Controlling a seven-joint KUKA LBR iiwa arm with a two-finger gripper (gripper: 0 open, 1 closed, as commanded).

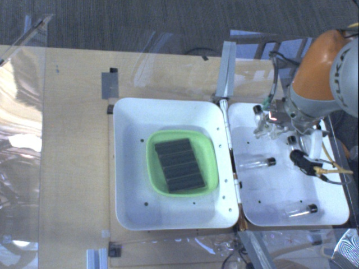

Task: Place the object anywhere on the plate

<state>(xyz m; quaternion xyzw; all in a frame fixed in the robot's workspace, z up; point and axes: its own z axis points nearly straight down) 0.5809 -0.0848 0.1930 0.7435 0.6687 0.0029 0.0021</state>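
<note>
Here, plate: a square lime-green plastic plate (182,162) sits in the middle of the left shallow white bin (129,167).
Object: a dark grey ribbed rectangular block (179,165) lies flat on the plate, slightly tilted.
Gripper: the gripper (273,123) hangs over the upper part of the right white bin (336,200); how its grip stands cannot be told.
Right bin: two clear tubes with black caps (255,163) (300,210) lie there.

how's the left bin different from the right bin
The left bin holds a green plate with a dark ribbed block lying on it; the right bin holds two small clear tubes with dark caps, lying apart. The arm hangs above the right bin's far end, while the left bin has no arm above it. Both are shallow, white and roughly square with rounded corners.
</note>
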